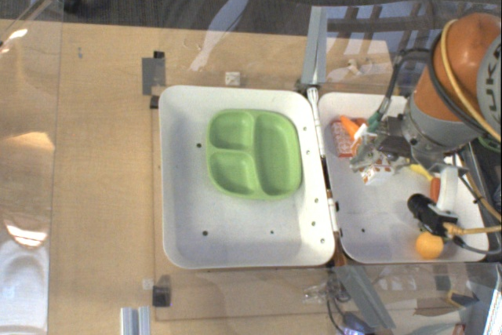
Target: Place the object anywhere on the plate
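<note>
- The arm (pixel 471 51) rises closest to the lens, its orange band glossy and rounded above a grey wrist. It reaches in from three o'clock over the right bin (pixel 376 241).
- The end effector (pixel 382 143) hangs low in that bin's ten o'clock quarter. I cannot tell whether it is open or closed, as the wrist hardware hides it.
- Right below it lies a crumpled wrapper (pixel 375 165), thin, creased and silvery-white. I judge this to be the object to move, and nothing shows it gripped.
- A flat red-and-white packet (pixel 342 137) sits just beside it at nine o'clock, near the bin wall.
- A smooth orange ball (pixel 428 245) rests at five o'clock in the same bin, well apart from the wrapper.
- The plate (pixel 255 153) is green matte plastic, a rounded square with three compartments. It lies in the left bin (pixel 235 249) toward twelve o'clock, on the pale wooden counter (pixel 86 169).
- Risks: the wrapper is light and limp, so a pinch could slip off or catch only a fold. The packet could get dragged along too. The two bin walls stand between wrapper and plate — a low carry could snag there.
</note>
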Action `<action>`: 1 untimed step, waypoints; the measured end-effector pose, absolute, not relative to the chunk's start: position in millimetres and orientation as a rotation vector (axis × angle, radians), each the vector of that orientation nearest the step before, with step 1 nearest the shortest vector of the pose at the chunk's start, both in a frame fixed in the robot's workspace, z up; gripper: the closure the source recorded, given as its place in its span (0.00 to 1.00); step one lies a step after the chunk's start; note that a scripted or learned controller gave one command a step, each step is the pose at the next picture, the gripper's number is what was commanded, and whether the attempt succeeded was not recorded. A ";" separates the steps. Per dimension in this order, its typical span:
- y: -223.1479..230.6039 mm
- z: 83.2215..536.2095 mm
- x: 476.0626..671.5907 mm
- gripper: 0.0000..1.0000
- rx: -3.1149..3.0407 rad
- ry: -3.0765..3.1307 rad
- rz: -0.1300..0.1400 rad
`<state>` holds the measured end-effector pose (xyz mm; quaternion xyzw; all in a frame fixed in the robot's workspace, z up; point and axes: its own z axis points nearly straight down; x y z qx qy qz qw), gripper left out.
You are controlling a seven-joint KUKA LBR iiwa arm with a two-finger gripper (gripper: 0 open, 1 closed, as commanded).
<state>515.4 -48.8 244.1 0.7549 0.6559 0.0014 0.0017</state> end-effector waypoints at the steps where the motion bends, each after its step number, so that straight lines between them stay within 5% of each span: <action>1: 26.7 246.8 545.7 1.00 2.523 1.869 0.003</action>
